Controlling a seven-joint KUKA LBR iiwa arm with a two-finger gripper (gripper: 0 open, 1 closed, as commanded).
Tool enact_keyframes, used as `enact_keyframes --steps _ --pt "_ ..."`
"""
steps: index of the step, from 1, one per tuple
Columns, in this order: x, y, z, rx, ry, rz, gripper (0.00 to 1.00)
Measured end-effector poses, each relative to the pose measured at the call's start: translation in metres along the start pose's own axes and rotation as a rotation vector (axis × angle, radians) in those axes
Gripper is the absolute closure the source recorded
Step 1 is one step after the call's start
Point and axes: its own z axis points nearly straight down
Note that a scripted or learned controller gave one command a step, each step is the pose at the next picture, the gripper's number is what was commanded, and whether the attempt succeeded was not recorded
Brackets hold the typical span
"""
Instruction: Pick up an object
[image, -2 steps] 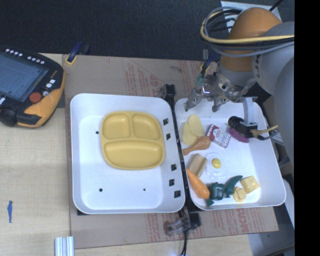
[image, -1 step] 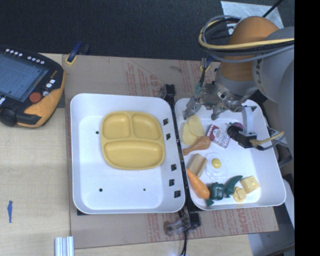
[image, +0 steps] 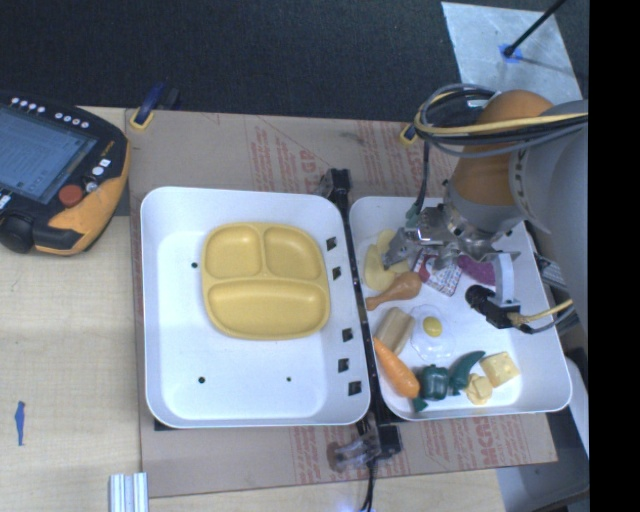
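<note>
My gripper (image: 412, 245) hangs low over the upper left part of the right bin (image: 540, 395), below the arm's orange band (image: 490, 180). Right under it lie a pale yellow slice (image: 375, 266) and a tan drumstick (image: 396, 291). A pink and white packet (image: 448, 273) lies just to its right. Further forward in the same bin are a fried egg (image: 432, 327), a bread roll (image: 393, 328), an orange carrot (image: 397, 369), a dark green toy (image: 447, 378) and yellow cheese pieces (image: 495, 372). I see nothing held.
The left bin (image: 170, 350) holds a yellow divided plate (image: 265, 279). A teach pendant (image: 55, 175) rests on the bench at far left. A black cable end (image: 492, 305) loops off the arm over the right bin. Black clips (image: 345, 270) run along the wall between the bins.
</note>
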Motion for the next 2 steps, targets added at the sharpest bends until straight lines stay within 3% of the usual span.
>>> enact_keyframes --steps 1,2 --pt "0.0007 0.0329 0.0105 -0.016 -0.002 -0.005 0.00" --pt "0.0010 0.0310 0.0010 -0.010 0.000 -0.007 1.00"
